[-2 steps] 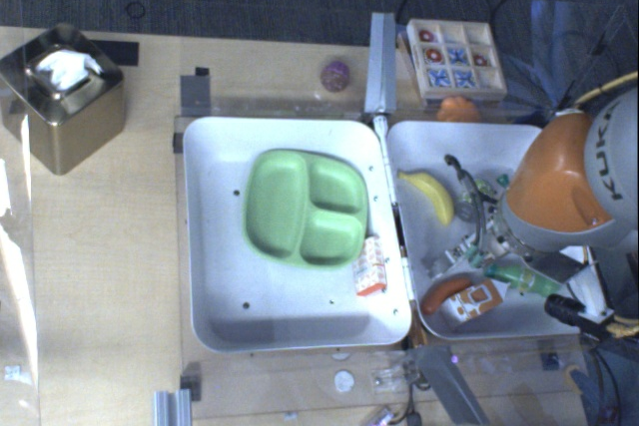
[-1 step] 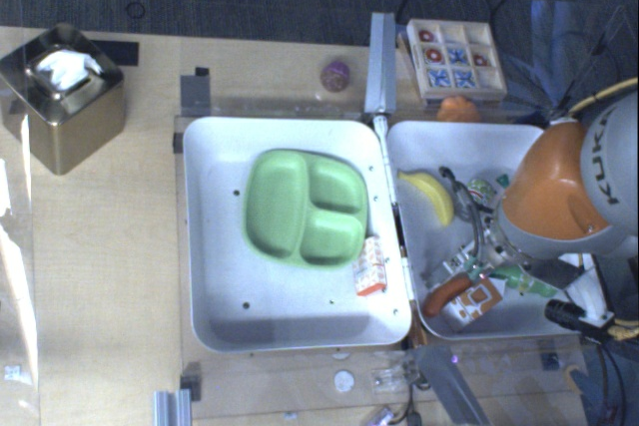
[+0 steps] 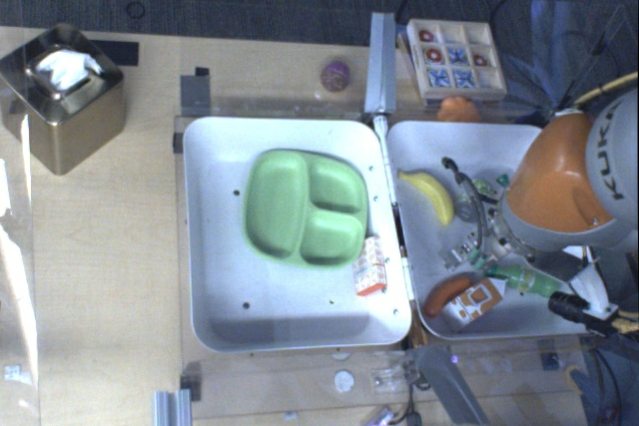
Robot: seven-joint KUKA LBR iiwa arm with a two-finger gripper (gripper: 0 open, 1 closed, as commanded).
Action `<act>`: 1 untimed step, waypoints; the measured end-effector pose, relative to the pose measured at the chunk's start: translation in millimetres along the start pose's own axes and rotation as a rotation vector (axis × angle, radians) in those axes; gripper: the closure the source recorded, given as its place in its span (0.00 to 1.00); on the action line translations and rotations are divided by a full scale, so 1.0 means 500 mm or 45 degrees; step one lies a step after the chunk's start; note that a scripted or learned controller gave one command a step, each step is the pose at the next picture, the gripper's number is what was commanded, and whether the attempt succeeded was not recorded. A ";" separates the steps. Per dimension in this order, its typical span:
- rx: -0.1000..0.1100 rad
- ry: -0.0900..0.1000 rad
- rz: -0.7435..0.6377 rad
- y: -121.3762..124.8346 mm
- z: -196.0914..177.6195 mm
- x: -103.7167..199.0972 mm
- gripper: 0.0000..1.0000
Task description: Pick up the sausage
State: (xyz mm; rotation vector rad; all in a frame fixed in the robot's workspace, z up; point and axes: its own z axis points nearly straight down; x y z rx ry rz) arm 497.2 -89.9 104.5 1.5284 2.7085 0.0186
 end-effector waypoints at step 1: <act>0.000 0.000 0.001 0.000 0.000 0.000 0.00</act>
